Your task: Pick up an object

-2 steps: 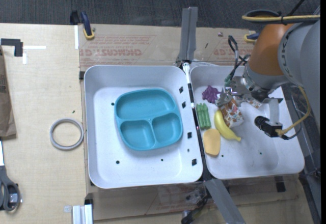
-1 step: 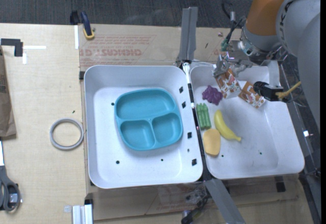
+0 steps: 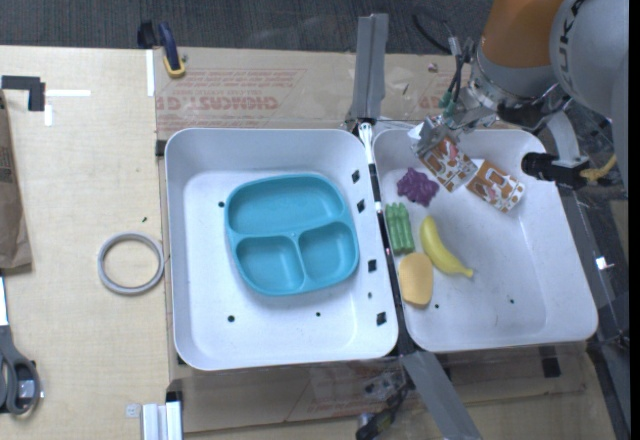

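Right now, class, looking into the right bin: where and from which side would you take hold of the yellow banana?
Grip the curved yellow banana across its middle, coming straight down from above. It lies flat on the floor of the right white bin, slanting, so set the claw across its narrow width. The orange wedge nearly touches its lower left side, so stay mid-body.

A pale wooden bench is being seen across the left and middle of the frame. Two shallow white bins are being carried on it side by side: the left bin at centre, the right bin at right. A grey tape ring is lying flat at left, near the left bin. Scissors are lying at the lower left edge. Brown cardboard is being spread behind the bins, at upper centre.
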Robot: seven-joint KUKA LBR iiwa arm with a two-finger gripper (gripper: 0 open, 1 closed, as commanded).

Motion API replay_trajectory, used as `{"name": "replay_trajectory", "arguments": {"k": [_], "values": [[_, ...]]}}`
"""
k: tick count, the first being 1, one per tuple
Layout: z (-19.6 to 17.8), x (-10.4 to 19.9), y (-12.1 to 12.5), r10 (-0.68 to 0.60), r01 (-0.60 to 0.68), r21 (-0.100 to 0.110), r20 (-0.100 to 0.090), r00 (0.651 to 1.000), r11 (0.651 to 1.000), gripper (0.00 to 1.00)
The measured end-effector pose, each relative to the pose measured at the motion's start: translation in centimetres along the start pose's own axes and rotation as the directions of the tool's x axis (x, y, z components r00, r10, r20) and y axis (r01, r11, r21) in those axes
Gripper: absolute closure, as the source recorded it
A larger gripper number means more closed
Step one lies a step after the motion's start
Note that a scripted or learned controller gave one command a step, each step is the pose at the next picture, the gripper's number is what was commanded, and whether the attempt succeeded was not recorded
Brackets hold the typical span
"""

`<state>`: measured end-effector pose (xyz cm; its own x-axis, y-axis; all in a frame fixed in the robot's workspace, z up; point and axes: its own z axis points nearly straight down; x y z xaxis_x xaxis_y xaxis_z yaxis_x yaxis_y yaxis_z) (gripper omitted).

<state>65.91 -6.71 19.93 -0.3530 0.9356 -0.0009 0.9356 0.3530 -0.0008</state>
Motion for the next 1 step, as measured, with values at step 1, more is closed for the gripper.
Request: {"name": "replay_trajectory", "arguments": {"k": [1], "values": [[0.85,5.2,-0.62,-0.033,0.033,0.001,-0.001,0.999,0.999,1.0]]}}
